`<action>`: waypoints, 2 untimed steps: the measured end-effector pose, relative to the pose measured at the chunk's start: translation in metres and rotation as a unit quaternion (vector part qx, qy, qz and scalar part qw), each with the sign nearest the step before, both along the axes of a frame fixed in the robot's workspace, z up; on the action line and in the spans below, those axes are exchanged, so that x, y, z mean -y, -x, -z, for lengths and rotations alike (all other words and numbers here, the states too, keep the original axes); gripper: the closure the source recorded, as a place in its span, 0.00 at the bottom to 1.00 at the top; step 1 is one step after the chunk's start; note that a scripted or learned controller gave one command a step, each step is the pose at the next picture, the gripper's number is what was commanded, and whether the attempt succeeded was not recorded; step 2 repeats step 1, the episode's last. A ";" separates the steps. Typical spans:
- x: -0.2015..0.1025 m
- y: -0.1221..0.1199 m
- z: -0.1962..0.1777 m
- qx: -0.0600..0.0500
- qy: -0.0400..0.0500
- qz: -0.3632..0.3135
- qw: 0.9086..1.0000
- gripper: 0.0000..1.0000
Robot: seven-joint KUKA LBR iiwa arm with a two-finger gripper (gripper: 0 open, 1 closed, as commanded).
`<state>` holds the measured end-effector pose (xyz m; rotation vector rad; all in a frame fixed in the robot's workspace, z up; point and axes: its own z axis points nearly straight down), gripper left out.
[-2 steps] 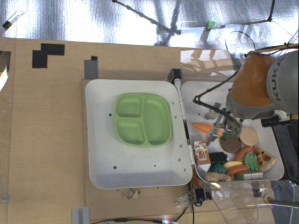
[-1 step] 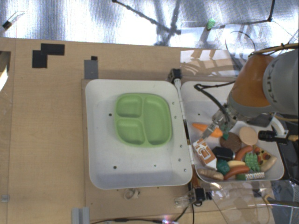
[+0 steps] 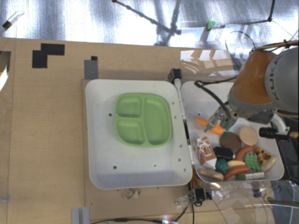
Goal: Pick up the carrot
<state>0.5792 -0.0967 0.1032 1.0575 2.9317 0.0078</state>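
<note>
The carrot [image 3: 202, 122] is a small orange piece lying in the right bin [image 3: 189, 101], near its left wall, with its pointed end toward the left. My gripper [image 3: 218, 121] has come down over the carrot's thicker right end and hides part of it. More orange of the carrot shows just below the gripper. The carrot still looks to be resting at bin-floor level. The grey arm with its orange band [image 3: 252, 78] reaches in from the right above the bin.
The left bin [image 3: 100, 171] holds a green divided plate [image 3: 142, 119]. Several toy foods crowd the right bin's lower half: a brown cookie [image 3: 231, 140], a tan disc [image 3: 248, 136], sausages [image 3: 236, 171], a carton [image 3: 204, 150]. A black cable [image 3: 208, 91] loops above the carrot.
</note>
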 end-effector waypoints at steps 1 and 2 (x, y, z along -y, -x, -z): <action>-0.055 -0.067 -0.086 -0.005 -0.007 0.251 0.968 1.00; -0.055 -0.067 -0.086 -0.005 -0.007 0.251 0.968 1.00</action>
